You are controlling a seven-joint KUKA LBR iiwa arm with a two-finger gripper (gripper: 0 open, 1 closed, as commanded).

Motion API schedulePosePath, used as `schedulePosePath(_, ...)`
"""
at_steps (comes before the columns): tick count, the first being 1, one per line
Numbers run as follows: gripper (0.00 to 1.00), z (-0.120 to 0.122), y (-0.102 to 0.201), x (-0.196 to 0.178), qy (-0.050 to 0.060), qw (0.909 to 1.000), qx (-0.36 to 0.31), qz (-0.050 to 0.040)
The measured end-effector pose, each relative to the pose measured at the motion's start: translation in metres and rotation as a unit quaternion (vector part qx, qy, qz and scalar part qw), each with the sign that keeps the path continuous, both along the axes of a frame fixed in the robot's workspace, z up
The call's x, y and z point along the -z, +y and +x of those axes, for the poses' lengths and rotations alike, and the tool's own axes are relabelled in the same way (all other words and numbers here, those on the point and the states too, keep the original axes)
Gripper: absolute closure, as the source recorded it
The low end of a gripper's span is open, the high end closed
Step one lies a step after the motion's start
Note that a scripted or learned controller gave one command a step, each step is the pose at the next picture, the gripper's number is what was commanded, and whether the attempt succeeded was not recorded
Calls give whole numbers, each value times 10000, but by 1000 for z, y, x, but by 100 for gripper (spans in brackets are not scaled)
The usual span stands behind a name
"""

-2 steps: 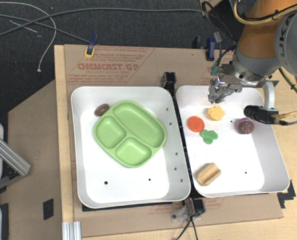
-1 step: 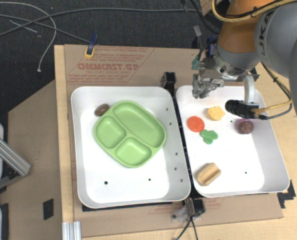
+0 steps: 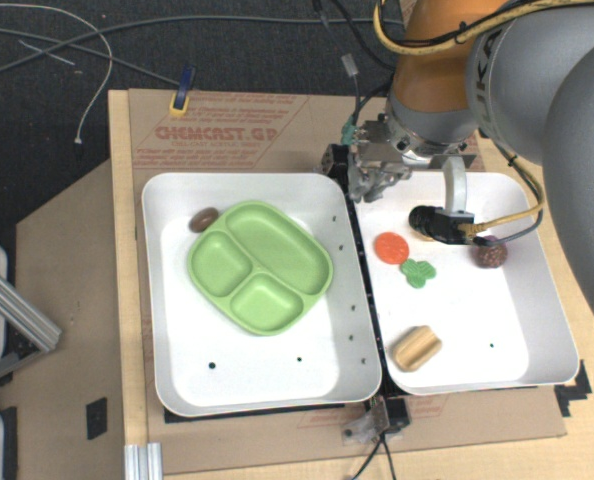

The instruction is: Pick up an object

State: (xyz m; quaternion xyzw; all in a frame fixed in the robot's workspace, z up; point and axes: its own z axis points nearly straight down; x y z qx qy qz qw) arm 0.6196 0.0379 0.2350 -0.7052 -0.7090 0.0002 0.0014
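My gripper hangs over the far left corner of the right bin, close to the wall between the two bins. An orange-red disc lies just in front of it, with a small green leafy piece beside the disc. A dark reddish-brown ball rests further right. Toward the near side of the same bin lies a tan cylinder. Nothing shows in the gripper's grasp.
The left bin holds a green divided tray and a small brown oval piece at the tray's far left corner. The grey arm with its orange band looms over the right bin's far side.
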Motion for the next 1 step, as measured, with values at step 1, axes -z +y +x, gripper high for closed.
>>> schedulePosePath(1,100,10,45,11,-18,10000,5,-5)
